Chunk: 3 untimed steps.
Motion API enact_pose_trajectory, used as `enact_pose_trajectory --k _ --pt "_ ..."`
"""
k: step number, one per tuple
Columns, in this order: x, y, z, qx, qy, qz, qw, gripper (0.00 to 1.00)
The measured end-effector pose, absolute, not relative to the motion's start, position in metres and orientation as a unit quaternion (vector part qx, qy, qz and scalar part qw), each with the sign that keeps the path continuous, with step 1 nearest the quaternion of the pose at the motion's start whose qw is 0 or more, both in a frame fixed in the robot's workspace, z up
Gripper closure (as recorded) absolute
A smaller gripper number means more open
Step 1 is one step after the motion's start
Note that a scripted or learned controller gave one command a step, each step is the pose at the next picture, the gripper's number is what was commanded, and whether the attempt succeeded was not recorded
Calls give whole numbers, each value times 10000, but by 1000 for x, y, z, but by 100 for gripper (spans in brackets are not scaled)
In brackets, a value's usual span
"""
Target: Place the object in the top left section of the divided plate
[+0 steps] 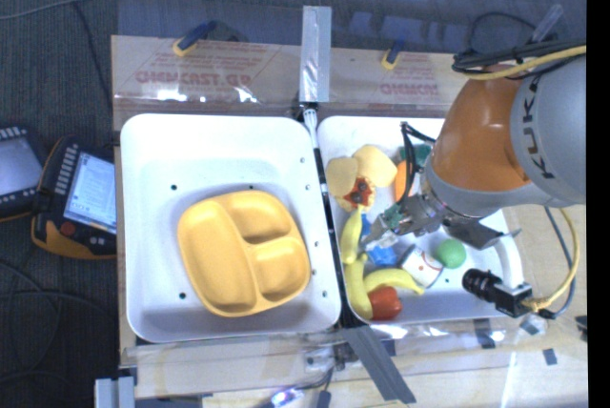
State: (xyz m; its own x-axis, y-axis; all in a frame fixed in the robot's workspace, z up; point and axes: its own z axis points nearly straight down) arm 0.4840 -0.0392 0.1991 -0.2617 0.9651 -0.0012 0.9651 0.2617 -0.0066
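Pincer hovers above toys, plate well left.

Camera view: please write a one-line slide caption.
Grey-orange arm's gripper hangs over toy food in right white bin; yellow divided plate waits left.

Two white bins, one divided plate, two bananas.
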Motion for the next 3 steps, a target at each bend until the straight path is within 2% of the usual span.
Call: enact_pose_trajectory --k 1,2,3 --pt "487 -44 226 -5318 -8469 28 5 100" --pt "534 0 214 -5973 -8020 19 19 100" --pt "485 -75 207 -6117 -7911 31 14 100"
